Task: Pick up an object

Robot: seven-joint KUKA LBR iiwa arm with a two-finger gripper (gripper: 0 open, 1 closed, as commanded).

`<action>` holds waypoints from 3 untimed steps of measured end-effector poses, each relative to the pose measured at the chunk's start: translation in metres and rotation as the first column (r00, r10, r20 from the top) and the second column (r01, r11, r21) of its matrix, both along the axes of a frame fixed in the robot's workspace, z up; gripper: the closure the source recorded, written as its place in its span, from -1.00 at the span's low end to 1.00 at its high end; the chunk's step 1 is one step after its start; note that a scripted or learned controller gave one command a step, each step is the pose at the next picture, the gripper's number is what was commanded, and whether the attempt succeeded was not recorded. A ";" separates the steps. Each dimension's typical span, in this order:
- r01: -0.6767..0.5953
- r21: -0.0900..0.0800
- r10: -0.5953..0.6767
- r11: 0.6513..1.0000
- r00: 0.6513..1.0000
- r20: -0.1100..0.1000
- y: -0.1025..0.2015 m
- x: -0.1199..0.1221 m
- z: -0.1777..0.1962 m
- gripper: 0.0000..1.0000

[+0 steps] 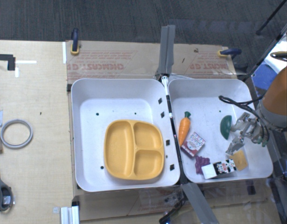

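Look to the right-hand bin [213, 90], where the loose objects lie. The task names no particular thing, so any of these could be your object. A toy carrot [183, 129], orange with a small green top, lies upright along the bin's left wall. Just beside it, toward the centre, sits a small red and white packet [194, 143], tilted. Below that you have a purple bunch-shaped piece [201, 164], touching a white block [208, 171] at the bin's near edge, with a small black and white printed box [224, 167] next to it and a flat tan square [240, 161] just right of that. A dark green rounded object [225, 126] rests near the middle right of the bin.

The gripper [235, 145] hangs over that right side, between the green object and the tan square, with its metal fingers [232, 147] pointing down and left. You cannot tell from this slant whether they are spread or closed, and nothing is visibly caught between them. The green object's right edge is partly covered by the wrist hardware, and a black cable [234, 102] loops across above it. The arm's orange band [277, 95] is cut off by the frame edge.

The left-hand bin [87, 125] holds a yellow divided plate [133, 149] with three compartments. The print on the packet and the box is too small to read.
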State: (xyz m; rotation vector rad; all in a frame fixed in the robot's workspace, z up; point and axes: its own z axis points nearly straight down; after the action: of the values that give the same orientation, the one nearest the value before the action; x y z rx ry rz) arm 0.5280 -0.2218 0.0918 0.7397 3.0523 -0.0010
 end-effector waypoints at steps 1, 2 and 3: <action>0.218 0.001 -0.218 0.976 0.976 -0.001 0.023 -0.008 0.000 -1.00; 0.339 0.000 -0.339 0.941 0.941 0.003 0.007 0.052 0.001 -1.00; 0.336 -0.002 -0.336 0.942 0.942 0.006 0.008 0.054 0.010 1.00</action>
State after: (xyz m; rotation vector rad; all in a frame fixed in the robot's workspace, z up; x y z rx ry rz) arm 0.5815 -0.2141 0.1022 1.2467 2.8763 -0.0034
